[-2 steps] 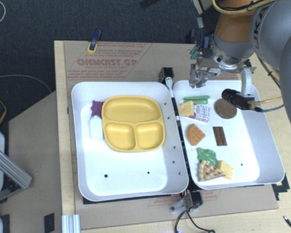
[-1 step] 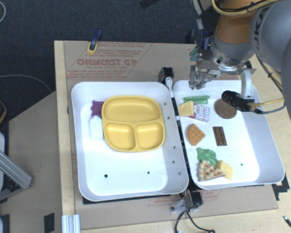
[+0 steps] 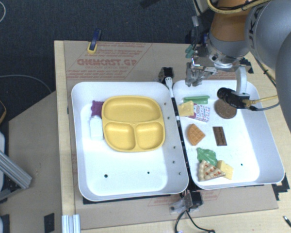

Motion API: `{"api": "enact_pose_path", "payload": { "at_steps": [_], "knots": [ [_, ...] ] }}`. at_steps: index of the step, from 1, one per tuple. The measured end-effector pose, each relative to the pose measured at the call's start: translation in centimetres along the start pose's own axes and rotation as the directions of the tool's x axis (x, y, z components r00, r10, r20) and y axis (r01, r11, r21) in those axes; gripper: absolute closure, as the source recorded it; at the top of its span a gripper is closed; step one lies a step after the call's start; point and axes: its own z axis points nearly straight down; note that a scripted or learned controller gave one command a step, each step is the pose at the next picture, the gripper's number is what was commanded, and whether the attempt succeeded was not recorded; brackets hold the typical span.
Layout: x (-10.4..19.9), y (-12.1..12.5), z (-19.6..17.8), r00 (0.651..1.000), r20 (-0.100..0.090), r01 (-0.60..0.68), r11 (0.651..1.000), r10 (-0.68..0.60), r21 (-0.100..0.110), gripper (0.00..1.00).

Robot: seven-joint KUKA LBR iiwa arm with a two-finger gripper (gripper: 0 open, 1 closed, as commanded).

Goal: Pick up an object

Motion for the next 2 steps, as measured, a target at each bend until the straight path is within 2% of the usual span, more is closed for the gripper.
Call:
{"api": "enact_pose_path", "payload": {
  "at_steps": [1,2],
  "knots": [
    [-0.9,-1.3,0.4,1.0,-0.001,-0.002,1.0,0.002,0.007,1.0],
    [0.3,-0.8,1.2,1.0,-0.001,0.0,1.0,0.0,0.007,1.0]
  ]
}}
